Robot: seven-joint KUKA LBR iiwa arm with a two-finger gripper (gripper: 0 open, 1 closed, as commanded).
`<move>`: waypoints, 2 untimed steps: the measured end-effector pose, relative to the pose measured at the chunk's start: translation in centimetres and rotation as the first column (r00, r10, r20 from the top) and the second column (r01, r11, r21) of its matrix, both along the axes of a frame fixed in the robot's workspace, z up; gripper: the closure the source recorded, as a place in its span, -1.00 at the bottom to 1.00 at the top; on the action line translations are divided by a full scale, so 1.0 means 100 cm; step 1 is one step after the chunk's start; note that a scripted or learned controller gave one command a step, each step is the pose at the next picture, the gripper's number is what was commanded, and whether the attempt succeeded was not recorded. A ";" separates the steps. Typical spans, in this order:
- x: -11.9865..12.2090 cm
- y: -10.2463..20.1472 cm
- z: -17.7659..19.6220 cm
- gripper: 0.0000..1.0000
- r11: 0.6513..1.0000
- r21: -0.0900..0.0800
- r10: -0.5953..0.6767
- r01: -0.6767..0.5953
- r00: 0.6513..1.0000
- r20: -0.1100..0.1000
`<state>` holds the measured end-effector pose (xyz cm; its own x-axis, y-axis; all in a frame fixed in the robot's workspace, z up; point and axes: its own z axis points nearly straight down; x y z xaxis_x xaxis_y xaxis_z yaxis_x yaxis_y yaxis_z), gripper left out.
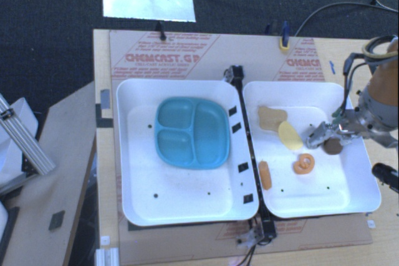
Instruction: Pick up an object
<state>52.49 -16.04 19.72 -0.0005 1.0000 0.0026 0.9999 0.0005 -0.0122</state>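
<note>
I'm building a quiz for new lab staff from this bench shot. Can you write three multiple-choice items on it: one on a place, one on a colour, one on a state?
1. Where does the light blue divided plastic plate lie?
A. in the left white bin
B. in the right white bin
C. on the dark floor

2. What colour is the small ring-shaped toy?
A. green
B. orange
C. black

3. How does the plate sit?
A. on its edge
B. upside down
C. flat, compartments up

Key: 1 A, the plate rests in the left white bin, across the divider from the gripper. 2 B, the ring is orange, like the orange stick-shaped piece near it in the right white bin. 3 C, its three compartments face the camera.
</note>
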 end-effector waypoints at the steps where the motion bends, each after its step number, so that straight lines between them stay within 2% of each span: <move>1: 0.003 0.001 0.007 -1.00 1.000 -0.003 0.004 -0.004 1.000 0.013; 2: 0.002 0.011 -0.043 -1.00 1.000 -0.001 0.002 -0.002 1.000 0.010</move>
<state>52.69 -14.94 15.45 -0.0024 1.0000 0.0011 1.0000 0.0024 -0.0020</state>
